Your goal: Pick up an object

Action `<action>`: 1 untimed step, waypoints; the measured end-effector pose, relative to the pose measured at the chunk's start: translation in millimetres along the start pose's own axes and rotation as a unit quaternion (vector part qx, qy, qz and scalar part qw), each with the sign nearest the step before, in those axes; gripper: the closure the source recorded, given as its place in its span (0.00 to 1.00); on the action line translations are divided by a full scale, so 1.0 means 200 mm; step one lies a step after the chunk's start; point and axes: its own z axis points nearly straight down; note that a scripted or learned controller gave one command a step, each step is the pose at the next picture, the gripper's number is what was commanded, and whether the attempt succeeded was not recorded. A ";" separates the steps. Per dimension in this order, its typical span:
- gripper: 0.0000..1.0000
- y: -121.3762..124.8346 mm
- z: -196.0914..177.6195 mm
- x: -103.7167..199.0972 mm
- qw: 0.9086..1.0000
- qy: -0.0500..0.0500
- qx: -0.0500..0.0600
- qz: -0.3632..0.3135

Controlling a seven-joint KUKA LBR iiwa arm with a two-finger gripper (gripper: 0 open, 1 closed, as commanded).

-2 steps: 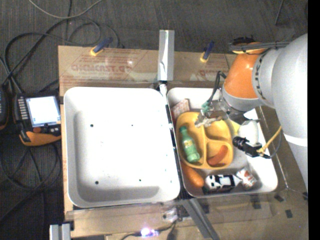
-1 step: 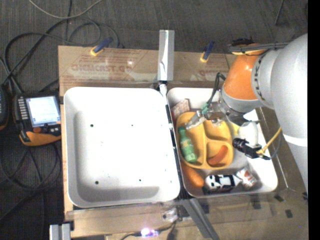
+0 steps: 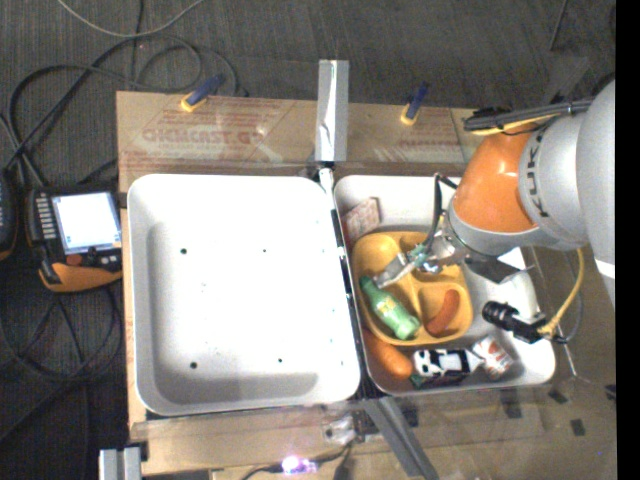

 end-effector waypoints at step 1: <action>1.00 0.01 -0.06 0.00 1.000 0.000 -0.002 0.000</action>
